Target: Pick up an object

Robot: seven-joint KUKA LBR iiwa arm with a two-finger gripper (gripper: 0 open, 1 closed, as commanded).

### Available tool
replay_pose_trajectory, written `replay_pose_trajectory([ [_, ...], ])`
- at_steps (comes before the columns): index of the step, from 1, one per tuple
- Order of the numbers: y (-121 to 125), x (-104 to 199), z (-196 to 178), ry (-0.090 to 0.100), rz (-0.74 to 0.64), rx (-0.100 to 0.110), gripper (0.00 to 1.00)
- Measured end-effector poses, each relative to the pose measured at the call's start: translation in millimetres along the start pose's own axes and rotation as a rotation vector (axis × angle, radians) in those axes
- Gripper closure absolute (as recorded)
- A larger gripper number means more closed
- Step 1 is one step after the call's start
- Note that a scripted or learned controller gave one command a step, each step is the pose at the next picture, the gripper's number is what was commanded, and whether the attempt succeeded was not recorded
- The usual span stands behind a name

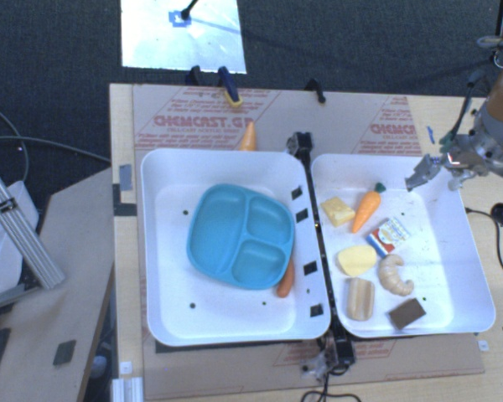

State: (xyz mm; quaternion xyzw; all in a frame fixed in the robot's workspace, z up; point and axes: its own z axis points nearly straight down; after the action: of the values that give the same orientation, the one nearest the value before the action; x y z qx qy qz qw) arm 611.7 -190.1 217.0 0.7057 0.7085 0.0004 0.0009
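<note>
Over the right-hand shallow white plastic bin [478, 296], at about two o'clock from its centre, the grey two-finger gripper [436, 172] hangs at the end of the arm reaching in from three o'clock. Its fingers look spread apart, one tip pointing toward the bin's upper rim and the other nearer the wrist, and nothing sits between them.

Nothing has been picked up yet, as far as I can judge; every candidate lies loose on the bin floor. A small orange toy carrot with a green top [365, 208] sits toward eleven o'clock of the bin's centre, with a pale yellow cheese-like block [337, 211] just beside it at its nine o'clock. A small red, white and blue packet [386, 235] lies near the centre, a flat yellow rounded piece [357, 260] at seven o'clock from it, and a tan croissant-shaped toy [396, 275] just beside that. A beige cylinder [360, 298] and a dark brown square block [407, 312] lie toward six o'clock.

In the left-hand white bin [163, 224] rests a blue divided plastic plate [240, 235], with a second orange carrot-like piece [285, 280] touching its five o'clock edge.

What is left seems to be the whole job: choosing an item, descending, closing on it and lifting. The carrot is nearest the gripper.
</note>
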Motion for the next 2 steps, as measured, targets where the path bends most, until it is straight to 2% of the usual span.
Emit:
replay_pose_trajectory([
  [1, 50.6, -6.5, 74.4, -0.003, -0.004, -0.006, 0.0],
  [2, 58.8, -16.4, 130.8, 0.0, -0.004, -0.005, 0.0],
])
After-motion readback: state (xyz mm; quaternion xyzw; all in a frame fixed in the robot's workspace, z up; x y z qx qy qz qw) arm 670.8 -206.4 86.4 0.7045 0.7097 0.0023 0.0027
